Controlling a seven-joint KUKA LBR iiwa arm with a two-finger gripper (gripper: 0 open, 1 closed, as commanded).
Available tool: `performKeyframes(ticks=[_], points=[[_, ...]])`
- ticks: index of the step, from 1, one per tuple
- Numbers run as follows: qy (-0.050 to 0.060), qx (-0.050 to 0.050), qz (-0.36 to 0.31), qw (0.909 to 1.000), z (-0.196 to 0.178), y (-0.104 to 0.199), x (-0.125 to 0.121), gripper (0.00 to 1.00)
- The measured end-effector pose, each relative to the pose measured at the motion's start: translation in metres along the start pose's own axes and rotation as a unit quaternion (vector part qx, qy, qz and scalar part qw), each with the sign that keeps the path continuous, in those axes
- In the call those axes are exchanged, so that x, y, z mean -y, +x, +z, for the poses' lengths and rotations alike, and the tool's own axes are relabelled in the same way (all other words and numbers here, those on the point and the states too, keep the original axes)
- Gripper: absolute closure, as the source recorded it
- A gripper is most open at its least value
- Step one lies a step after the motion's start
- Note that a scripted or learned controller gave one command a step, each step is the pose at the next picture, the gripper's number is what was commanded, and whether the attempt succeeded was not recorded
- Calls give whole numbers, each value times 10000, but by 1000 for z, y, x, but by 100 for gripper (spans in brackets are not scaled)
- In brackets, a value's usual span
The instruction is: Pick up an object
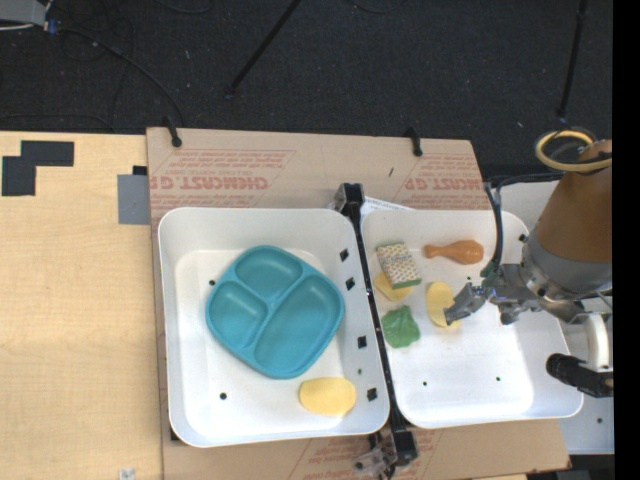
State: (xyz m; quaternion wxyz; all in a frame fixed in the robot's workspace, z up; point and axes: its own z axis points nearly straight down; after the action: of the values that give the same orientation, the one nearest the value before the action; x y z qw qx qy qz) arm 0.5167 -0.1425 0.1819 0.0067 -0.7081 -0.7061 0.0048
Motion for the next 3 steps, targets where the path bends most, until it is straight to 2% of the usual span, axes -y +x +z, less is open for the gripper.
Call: performKeyframes(ticks=[1, 2, 3], points=[[-73, 13, -14, 10000, -7, 0, -3, 0], [-39, -1, -13, 10000, 54, 5, 3, 0], [-62, 7, -10, 10000, 96, 6, 3, 0]])
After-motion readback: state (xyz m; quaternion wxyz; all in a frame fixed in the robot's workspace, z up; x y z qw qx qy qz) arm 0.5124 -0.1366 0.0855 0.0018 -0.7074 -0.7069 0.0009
